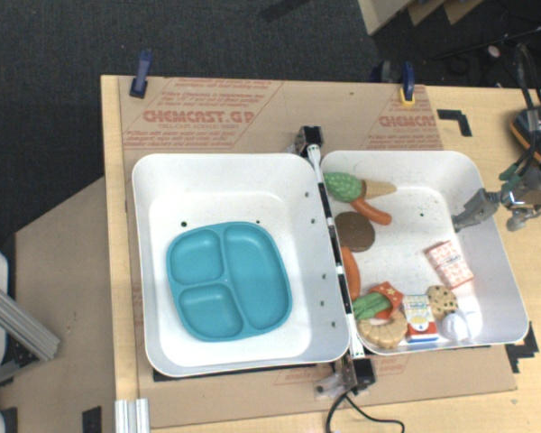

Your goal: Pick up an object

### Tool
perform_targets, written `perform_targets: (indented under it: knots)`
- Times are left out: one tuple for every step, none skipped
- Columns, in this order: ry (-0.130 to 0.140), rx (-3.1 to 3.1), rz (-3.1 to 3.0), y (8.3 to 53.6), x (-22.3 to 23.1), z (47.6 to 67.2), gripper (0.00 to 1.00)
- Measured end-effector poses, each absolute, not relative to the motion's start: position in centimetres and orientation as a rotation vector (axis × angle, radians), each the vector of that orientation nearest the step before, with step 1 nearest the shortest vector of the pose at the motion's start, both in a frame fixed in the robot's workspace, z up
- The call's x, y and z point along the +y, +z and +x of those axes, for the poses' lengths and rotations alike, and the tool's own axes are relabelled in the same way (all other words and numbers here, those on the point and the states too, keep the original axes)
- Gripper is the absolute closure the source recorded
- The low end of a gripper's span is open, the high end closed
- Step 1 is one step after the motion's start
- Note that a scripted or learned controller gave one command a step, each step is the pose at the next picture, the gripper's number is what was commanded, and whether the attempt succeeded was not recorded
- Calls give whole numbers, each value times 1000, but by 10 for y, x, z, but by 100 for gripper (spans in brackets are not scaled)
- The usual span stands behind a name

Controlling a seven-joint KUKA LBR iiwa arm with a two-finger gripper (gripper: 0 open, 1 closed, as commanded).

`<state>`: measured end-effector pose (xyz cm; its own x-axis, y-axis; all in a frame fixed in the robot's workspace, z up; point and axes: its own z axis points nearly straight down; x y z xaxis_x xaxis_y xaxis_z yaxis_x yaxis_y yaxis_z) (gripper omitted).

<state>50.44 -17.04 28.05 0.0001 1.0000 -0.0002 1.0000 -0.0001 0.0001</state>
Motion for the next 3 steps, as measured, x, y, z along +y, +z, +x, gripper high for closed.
perform_targets:
  knots:
    - [-6, 2240, 2221, 179, -77, 490, 0]
    - [-2, 2222, 2219, 115, -100, 543, 0]
    - [4, 2222, 2217, 85, -112, 601, 0]
